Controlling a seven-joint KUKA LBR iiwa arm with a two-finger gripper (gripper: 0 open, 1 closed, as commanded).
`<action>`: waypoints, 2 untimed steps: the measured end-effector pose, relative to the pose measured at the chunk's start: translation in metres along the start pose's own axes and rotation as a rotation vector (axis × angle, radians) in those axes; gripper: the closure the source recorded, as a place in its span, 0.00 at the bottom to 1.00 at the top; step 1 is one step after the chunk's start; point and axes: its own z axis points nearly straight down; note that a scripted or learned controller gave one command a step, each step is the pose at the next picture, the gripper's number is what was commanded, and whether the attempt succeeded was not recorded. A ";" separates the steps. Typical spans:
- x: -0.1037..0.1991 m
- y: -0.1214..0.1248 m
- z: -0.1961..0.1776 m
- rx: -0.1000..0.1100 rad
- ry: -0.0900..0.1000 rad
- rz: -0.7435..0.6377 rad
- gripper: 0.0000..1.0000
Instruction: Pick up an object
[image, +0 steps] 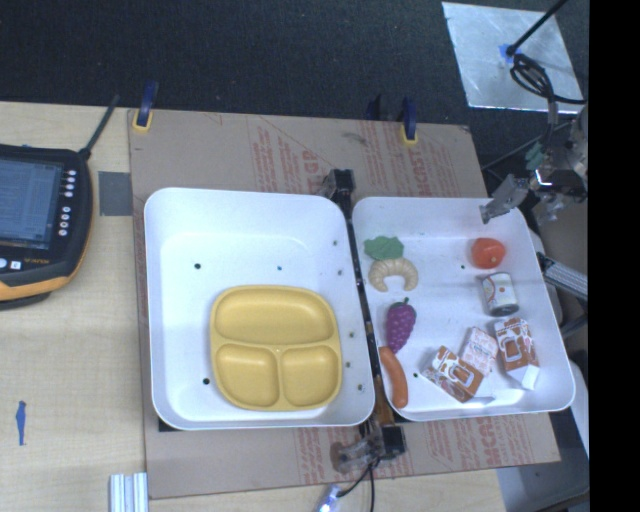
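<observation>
Yellow tray (276, 347) alone left; eight items in right bin (440, 215).

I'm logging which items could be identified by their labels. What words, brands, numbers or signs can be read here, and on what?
None can be read.
Brown cardboard sheet under the bins: repeated red printing, too faint to read.
Three small red-and-white cartons: label graphics, too small.
Small silver can: label blurred.
Orange-and-black handheld pendant: screen content and buttons illegible.
</observation>
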 end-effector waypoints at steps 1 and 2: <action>-0.025 -0.048 0.105 0.003 0.000 -0.001 0.00; -0.025 -0.004 0.180 0.002 0.000 -0.001 0.00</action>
